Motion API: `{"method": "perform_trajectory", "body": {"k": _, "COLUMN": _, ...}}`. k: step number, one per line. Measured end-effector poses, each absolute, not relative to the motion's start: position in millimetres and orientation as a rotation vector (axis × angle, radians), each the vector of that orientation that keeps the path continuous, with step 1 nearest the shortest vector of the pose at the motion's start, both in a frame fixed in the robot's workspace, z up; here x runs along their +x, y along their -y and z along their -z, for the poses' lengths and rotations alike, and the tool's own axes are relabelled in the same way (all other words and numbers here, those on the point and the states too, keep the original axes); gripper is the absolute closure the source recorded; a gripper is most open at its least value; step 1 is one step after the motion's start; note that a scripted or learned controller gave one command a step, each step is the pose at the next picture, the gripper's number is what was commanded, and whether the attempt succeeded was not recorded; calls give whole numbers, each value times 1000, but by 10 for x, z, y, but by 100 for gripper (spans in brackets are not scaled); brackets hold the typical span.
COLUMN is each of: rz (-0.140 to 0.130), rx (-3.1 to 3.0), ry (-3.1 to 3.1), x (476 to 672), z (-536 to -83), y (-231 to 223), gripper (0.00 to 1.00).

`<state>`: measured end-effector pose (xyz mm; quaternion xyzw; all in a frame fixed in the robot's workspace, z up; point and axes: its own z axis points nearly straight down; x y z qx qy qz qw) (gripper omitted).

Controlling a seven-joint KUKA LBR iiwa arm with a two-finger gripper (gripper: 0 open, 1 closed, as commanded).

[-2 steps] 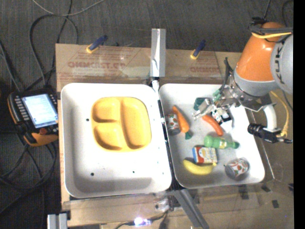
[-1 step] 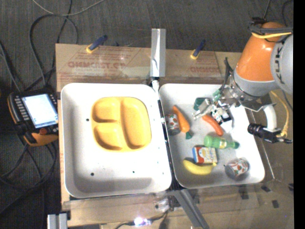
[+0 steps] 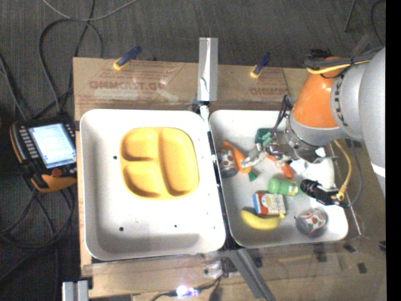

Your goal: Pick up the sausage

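The gripper (image 3: 266, 148) hangs low over the right bin (image 3: 220, 125), near its back left part, but its tip blurs into the clutter there, so I cannot tell what it grasps. A thin orange sausage (image 3: 245, 162) lies just under it, beside a can (image 3: 227, 162). The left bin (image 3: 100, 227) holds a yellow tray (image 3: 160, 162).

One fixed camera looks down at a slant from above the bench (image 3: 150, 83), taking in both white bins, floor cables along the frame's top, arm (image 3: 351, 99) entering right.
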<state>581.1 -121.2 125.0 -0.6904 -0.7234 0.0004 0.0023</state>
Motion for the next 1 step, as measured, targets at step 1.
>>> {"method": "perform_trajectory", "body": {"k": 1, "rz": 14, "rx": -2380, "ry": 2058, "x": 5660, "z": -899, "y": 1486, "gripper": 0}}
